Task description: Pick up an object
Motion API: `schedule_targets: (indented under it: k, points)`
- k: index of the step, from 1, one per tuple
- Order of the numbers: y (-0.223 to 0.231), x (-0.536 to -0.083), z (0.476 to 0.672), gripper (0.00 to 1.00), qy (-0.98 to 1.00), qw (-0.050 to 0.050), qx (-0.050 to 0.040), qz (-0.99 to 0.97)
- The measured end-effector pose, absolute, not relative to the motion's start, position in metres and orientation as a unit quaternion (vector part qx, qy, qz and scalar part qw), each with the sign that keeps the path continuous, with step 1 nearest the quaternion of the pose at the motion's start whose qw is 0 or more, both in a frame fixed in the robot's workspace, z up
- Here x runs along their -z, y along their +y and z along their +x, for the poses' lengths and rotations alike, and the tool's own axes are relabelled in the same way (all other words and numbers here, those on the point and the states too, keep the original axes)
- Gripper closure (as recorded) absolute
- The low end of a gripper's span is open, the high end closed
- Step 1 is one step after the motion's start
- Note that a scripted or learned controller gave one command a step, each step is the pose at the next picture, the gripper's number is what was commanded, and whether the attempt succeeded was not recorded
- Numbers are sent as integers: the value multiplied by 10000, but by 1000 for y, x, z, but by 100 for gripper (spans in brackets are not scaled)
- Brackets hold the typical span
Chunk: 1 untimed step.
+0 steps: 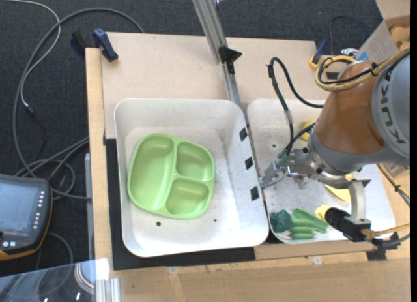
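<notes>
Seen from above, the arm's gripper (272, 175) hangs low at the right bin's (260, 115) left wall; its state cannot be told. A green object (300, 222) lies near that bin's front edge, and a green divided plate (171, 175) sits in the left bin (130, 124).

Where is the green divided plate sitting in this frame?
The green divided plate lies flat in the left white bin, toward its near left part, well apart from the gripper, which is over the right bin.

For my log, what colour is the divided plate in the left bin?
Light green plate, camera view.
</notes>
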<state>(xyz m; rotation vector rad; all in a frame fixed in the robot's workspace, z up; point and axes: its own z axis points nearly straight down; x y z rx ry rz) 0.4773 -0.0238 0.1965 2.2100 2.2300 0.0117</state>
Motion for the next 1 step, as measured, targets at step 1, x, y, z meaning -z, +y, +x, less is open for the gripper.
schedule_targets:
  k: [1]
  points:
    - [56, -192, 482, 0, 7103, -13, -15, 7039]
